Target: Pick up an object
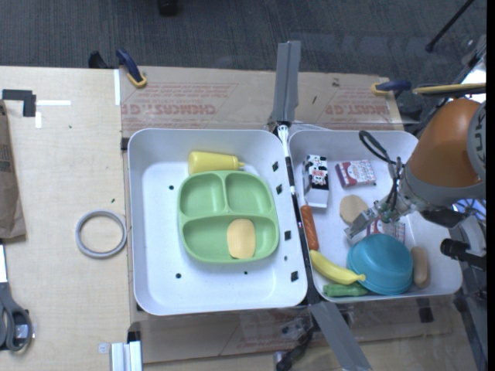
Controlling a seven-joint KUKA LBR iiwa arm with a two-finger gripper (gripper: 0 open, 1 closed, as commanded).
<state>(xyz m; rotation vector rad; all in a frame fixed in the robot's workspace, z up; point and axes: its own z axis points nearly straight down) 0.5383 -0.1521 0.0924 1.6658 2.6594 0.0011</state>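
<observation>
- The gripper (pixel 377 216) is hanging low in the right bin (pixel 334 139), just above the blue bowl (pixel 381 263) and beside a tan disc (pixel 353 207).
- Whether it is open or closed, I cannot tell; the metal parts are blurring together with something pale and crumpled under them, and nothing is visibly caught in it.
- The bowl is looking like the nearest candidate: it is sitting upside down or tilted at the bin's front, touching a banana (pixel 335 269) and a green pod (pixel 344 290).
- I am judging the bowl to be light, stiff plastic, smooth and likely slippery; its rim would be the place to pinch, since the rounded body is offering no edge.
- The disc is lying flat and thin, so it is probably hard to get under.
- A small milk carton (pixel 315 173) and a red-and-white packet (pixel 356 174) are standing near the bin's back, both boxy and light; their flat sides are offering easier purchase.
- A sausage (pixel 309 227) is lying against the left wall, and a bread roll (pixel 420 267) is resting right of the bowl.
- The left bin (pixel 151 230) is holding a green tray (pixel 227 215) with a yellow piece (pixel 241 238) in it, well apart from the arm.
</observation>
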